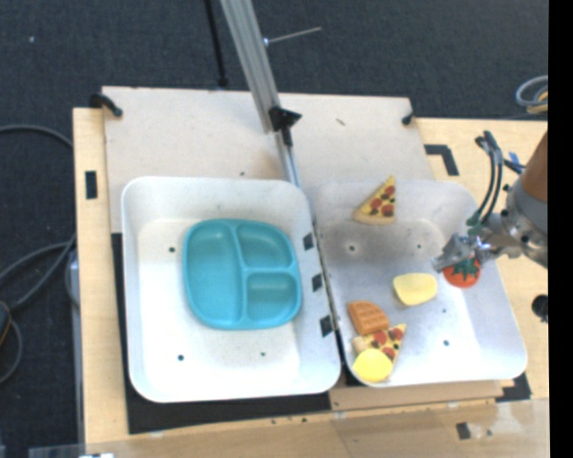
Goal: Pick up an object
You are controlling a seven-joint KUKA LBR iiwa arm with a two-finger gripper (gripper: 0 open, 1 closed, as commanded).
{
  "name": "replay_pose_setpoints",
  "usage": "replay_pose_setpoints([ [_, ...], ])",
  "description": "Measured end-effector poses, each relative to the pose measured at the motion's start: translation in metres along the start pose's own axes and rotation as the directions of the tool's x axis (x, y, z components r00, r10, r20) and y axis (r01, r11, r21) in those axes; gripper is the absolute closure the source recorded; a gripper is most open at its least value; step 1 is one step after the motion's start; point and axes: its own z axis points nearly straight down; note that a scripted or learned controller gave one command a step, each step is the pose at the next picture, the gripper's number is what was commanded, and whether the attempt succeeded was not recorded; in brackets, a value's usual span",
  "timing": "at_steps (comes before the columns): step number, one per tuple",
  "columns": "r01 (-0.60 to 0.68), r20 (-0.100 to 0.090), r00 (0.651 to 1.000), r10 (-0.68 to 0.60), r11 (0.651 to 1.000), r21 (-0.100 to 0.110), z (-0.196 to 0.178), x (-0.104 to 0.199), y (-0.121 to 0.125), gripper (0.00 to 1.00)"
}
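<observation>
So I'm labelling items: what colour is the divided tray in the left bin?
Light blue tray, all one colour, seen in the camera view.

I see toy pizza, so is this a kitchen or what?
Probably a robot lab, not a kitchen: two white bins on a bench, toy food like a pizza slice, and a robot's tool reaching in.

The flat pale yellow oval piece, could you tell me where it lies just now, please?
The flat pale yellow oval piece lies in the right white bin, near its middle, left of the small red and green toy and up-right of the orange waffle-like block.
</observation>
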Motion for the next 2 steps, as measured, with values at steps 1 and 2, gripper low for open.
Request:
replay_pose_setpoints([
  [1,0.001,-0.002,1.0,-0.001,1.0,0.004,-0.018,-0.001,0.001,1.0],
  [2,0.005,-0.004,1.0,-0.005,1.0,0.003,-0.031,0.048,0.009,1.0],
])
